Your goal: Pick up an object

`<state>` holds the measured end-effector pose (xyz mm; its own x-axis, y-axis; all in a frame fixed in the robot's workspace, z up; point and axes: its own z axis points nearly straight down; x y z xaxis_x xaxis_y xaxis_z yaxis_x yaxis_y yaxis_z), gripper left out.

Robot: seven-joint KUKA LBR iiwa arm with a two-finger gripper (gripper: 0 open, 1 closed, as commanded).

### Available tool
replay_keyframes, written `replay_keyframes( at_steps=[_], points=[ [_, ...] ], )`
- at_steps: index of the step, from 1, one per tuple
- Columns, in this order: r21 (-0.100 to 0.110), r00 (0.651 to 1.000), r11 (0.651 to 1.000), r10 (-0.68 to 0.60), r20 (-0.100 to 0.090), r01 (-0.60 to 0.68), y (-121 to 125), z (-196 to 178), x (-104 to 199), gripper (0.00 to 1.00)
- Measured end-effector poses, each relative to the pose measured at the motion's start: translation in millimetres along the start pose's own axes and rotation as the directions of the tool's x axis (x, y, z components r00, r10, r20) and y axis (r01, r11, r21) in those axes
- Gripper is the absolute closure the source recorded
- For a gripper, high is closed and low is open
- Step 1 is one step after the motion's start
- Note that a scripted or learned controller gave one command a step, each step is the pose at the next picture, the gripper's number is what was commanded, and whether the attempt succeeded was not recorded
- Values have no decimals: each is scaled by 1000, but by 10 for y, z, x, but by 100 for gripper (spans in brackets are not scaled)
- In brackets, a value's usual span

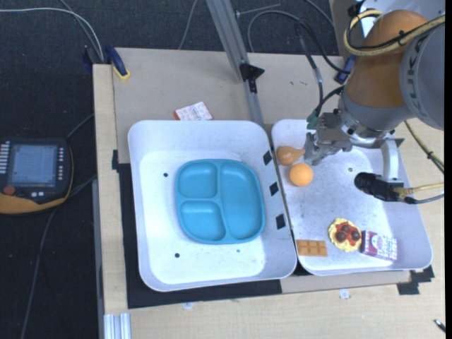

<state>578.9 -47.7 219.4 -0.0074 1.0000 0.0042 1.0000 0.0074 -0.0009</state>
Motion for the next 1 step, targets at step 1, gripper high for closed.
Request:
replay_keyframes(
  at_steps=[1],
  points=[
    [2,1000,1000,1,1,-1,27,82,513,100]
  ],
)
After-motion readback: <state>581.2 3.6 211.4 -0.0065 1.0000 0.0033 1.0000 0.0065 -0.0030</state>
